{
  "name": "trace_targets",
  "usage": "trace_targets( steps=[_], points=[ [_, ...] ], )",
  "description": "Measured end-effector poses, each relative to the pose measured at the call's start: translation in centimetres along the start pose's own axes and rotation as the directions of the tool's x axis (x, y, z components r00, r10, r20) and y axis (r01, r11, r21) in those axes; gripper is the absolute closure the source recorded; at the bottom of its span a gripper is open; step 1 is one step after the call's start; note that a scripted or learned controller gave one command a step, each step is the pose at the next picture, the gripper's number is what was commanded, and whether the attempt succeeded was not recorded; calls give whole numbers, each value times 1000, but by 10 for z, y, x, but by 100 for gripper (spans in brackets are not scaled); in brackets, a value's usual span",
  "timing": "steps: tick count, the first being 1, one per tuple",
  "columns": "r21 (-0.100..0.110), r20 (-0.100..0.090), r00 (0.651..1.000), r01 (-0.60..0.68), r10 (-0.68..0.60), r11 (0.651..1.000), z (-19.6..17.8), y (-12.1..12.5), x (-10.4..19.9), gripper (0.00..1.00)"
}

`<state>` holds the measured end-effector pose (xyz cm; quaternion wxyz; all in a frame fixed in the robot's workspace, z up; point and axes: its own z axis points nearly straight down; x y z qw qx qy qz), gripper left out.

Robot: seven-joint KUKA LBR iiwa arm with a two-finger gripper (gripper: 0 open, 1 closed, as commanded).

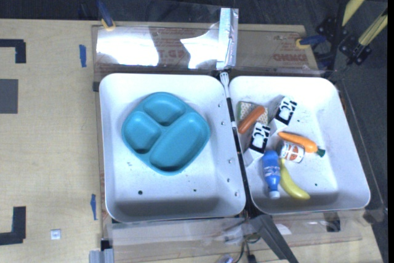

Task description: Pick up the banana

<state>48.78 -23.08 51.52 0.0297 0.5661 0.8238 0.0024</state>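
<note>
A yellow banana [292, 182] lies near the front of the right bin [345, 132], curving from beside a can toward the front right. A blue bottle [271, 173] lies right against its left side.
The right bin also holds an orange carrot [299, 141], a small red and white can [293, 153], a hot dog [251, 118] and two black and white boxes [261, 136] [285, 109]. A blue divided plate [165, 131] sits in the left bin [117, 182]. A clear panel [166, 40] stands behind the bins.
</note>
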Motion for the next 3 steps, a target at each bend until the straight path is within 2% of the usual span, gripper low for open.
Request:
trace_targets(
  steps=[1,2,3],
  points=[
    [0,0,1000,0,0,1000,0,0,0,0],
    [-5,6,1000,0,0,1000,-11,1,-2,100],
    [-5,6,1000,0,0,1000,-11,1,-2,0]
  ],
)
